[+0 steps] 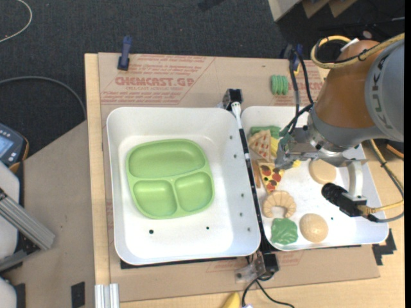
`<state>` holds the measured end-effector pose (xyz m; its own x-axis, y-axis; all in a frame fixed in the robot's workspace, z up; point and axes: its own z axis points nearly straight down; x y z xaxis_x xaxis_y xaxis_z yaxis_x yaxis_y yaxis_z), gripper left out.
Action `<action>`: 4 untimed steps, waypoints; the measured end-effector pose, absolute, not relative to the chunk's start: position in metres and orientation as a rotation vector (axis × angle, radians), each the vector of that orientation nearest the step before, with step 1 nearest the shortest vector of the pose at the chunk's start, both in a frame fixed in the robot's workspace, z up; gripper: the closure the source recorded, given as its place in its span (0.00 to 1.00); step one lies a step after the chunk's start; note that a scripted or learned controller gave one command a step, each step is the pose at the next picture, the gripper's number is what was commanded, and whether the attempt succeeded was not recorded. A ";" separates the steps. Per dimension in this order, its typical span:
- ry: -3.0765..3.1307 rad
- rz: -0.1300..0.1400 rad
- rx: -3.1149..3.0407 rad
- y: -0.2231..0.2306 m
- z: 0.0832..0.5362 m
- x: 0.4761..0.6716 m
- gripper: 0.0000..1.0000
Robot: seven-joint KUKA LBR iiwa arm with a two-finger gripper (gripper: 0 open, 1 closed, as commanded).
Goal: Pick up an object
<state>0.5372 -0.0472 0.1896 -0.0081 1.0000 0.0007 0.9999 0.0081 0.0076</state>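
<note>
Your pincer [280, 161] hung low over the pizza slice [268, 175] at the right bin's [359, 236] left wall; I couldn't tell its state. Crowded food there risked a snag.

Two white bins [122, 172], one green tray [170, 178], perhaps six toy foods [279, 203].

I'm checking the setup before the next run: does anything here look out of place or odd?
One thing: a small green ridged piece lies on the brown board above the right bin, outside both bins. The other toy foods sit inside that bin, and the green divided tray lies flat in the left bin.
</note>
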 end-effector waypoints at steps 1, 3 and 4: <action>2.233 -0.001 2.218 0.022 0.184 0.513 1.00; 2.219 0.025 2.208 0.061 0.491 0.480 1.00; 2.229 -0.015 2.225 0.106 0.328 0.478 1.00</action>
